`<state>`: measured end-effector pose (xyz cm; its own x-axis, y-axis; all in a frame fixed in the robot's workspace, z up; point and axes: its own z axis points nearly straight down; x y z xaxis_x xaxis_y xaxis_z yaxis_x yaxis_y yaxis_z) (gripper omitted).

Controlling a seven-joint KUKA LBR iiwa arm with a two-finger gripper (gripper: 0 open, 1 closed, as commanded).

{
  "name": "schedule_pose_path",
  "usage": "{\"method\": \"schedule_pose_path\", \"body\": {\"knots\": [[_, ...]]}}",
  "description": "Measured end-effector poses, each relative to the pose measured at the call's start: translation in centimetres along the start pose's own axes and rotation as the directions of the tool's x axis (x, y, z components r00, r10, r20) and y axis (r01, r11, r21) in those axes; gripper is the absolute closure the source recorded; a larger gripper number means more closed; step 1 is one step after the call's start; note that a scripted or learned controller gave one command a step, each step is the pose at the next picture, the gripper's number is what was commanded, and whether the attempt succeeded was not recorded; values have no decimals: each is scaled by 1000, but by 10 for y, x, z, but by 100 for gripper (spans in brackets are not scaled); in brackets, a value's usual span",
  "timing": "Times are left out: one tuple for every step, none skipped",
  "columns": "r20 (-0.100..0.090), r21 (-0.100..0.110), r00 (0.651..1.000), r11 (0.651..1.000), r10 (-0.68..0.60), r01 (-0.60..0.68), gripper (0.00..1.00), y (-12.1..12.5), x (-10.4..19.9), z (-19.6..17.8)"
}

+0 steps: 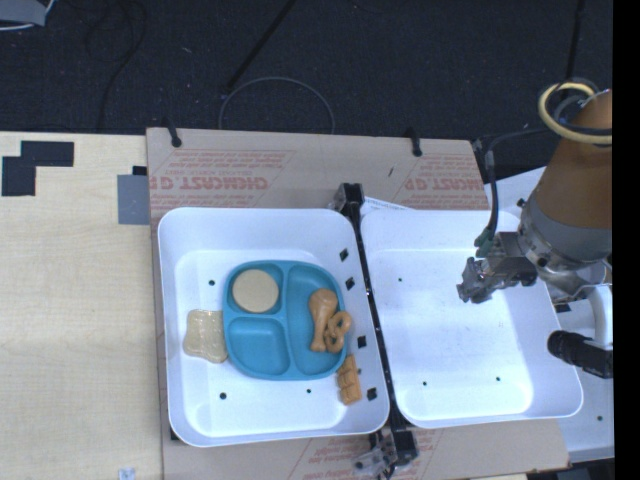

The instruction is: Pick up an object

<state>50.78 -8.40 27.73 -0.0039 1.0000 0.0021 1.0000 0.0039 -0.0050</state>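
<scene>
Camera view, looking down at a slant on both bins. The candidate objects all lay in the left bin (180,268): a blue divided tray (262,353) held a round tan disc (254,290) in its upper-left compartment and a knobbly tan pretzel-like piece (328,320) in its right compartment, with its long axis running roughly up and down the frame. A pale flat piece (205,335) lay on the bin floor touching the tray's left edge, and a small tan chunk (348,380) lay just off the tray's lower-right corner, near the divider between the bins. The right bin (500,388) carried the gripper (478,280), which hung over its upper-right part on the grey arm (575,198) entering from the right. Whether the claw was spread or pressed together could not be told at this size and angle; nothing was seen between its tips. The relation that governed the coming move was therefore lateral: every object lay to the left of the claw, across the central divider and somewhat lower in the frame, well apart from it. The pretzel-like piece and the small chunk were the nearest candidates. As a judgement, the pick had not begun, and the upright lie of the pretzel-like piece suggested a closing direction across its width.
</scene>
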Motion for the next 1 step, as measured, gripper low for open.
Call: {"method": "schedule_pose_path", "body": {"knots": [[0, -1, 1000, 1000, -2, 2, 100, 18, 59, 12]]}}
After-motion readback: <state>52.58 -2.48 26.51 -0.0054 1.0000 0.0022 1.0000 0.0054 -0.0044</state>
